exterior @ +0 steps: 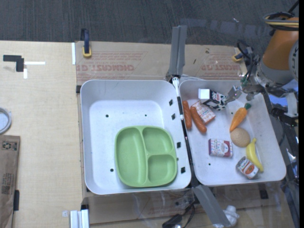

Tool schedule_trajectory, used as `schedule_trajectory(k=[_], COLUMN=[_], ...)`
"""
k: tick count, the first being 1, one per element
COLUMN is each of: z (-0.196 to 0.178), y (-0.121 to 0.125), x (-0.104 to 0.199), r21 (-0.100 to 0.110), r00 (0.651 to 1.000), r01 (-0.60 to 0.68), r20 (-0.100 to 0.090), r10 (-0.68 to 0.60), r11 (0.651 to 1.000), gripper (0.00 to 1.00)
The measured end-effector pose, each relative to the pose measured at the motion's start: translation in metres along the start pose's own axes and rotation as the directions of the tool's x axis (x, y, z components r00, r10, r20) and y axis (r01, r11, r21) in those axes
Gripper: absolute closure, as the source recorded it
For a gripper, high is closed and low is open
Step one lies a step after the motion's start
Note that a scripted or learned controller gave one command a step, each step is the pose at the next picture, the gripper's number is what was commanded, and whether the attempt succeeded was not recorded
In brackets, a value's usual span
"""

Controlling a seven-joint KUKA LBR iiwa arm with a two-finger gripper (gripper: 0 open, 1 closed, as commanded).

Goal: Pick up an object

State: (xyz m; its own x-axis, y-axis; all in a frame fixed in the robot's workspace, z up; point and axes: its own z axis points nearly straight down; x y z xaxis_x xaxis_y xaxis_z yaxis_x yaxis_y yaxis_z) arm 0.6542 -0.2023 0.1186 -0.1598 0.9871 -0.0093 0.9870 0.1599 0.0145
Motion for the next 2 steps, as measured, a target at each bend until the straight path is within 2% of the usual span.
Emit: schedule_trajectory(k=[1,2], z=[0.008,0.025], y=[0.001,-0.049], x=[0.011,0.023], r21=[-0.006,0.012], r00=[0.994,0.981], r01=[-0.105,0.192], r20=[0.001,-0.011], r10=[0.105,-0.192], r11=[0.994,0.981], gripper=[0.0,0.0])
